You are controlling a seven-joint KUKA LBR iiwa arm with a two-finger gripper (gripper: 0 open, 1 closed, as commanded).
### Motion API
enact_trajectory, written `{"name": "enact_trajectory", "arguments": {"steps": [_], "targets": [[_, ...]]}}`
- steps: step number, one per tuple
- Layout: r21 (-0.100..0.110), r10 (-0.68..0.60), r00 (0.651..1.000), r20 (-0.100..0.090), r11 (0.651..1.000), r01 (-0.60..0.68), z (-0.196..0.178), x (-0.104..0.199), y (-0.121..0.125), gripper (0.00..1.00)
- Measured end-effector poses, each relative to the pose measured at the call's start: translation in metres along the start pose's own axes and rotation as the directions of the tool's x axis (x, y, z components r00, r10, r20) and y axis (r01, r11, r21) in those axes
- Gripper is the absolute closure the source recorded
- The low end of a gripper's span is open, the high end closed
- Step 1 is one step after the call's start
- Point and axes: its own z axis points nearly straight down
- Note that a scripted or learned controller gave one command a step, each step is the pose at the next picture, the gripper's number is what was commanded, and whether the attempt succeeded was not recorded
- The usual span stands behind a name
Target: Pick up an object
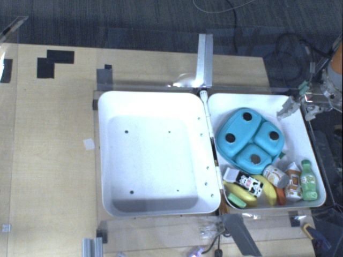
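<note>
The right bin [300,138] holds a large teal plastic piece [251,138] with three dark holes, lying in its middle. Along the bin's near edge lie a yellow banana [239,194], a black-and-white patterned box [249,183], small orange-and-white cartons [292,182] and a green bottle [307,180]. My gripper [298,108] hangs over the bin's far right corner, above and to the right of the teal piece. Its two fingers [285,109] stand apart, open, with nothing between them.
The left bin [153,154] sits beside the right one, with a metal divider post [205,63] at the far end between them. Black tape marks [53,62] lie on the wooden bench at far left. A cable [236,7] runs over the dark floor behind.
</note>
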Motion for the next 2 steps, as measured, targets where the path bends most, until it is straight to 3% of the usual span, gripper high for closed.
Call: {"name": "enact_trajectory", "arguments": {"steps": [1,2], "targets": [[-0.021,0.18,0.984,0.0,0.983,-0.18,0.129,0.012,0.009,0.0],[-0.023,0.177,0.984,-0.001,0.984,-0.177,0.118,0.013,0.01,1.0]]}}
